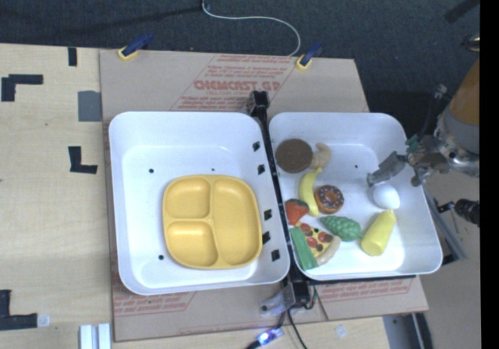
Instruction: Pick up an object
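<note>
The right bin (355, 131) holds several toy foods: a brown cookie (294, 154), a banana (309, 188), a sprinkled donut (329, 198), a white egg (385, 198), a yellow piece (376, 232), a green leafy piece (341, 226) and a pizza slice (318, 240). My gripper (399, 174) hangs over the right side of this bin, just above the egg. It is open, with one grey finger (382, 170) slanting down to the left. Nothing sits between the fingers.
The left bin (136, 145) carries a yellow divided plate (212, 220). A red piece (295, 210) and a green stick (300, 248) lie against the wall between the bins. A beige piece (321, 155) rests beside the cookie. The arm's orange band (468, 98) is at the right.
</note>
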Controlling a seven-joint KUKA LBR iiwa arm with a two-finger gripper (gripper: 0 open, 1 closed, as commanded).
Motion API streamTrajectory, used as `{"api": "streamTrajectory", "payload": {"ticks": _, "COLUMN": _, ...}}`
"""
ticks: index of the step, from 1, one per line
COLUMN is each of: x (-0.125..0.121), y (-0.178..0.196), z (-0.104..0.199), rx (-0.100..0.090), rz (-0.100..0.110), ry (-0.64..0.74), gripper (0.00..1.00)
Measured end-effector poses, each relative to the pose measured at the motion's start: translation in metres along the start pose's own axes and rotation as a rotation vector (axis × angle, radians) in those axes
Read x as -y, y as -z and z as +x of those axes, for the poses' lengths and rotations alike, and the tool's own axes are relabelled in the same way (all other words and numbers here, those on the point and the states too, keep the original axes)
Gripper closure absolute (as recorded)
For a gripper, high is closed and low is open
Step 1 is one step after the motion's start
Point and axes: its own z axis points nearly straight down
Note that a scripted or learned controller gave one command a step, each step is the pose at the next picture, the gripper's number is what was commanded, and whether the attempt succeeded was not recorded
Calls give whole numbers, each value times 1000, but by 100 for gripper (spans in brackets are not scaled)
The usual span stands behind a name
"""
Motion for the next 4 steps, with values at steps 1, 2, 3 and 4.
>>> {"api": "streamTrajectory", "payload": {"ticks": 1, "x": -3, "y": 8, "z": 1, "rx": 3, "rz": -13, "ry": 4, "gripper": 0}}
{"api": "streamTrajectory", "payload": {"ticks": 2, "x": -3, "y": -57, "z": 4, "rx": 2, "rz": -7, "ry": 5, "gripper": 0}}
{"api": "streamTrajectory", "payload": {"ticks": 3, "x": -1, "y": -95, "z": -2, "rx": 7, "rz": -19, "ry": 4, "gripper": 0}}
{"api": "streamTrajectory", "payload": {"ticks": 4, "x": -1, "y": -120, "z": -3, "rx": 5, "rz": -14, "ry": 4, "gripper": 0}}
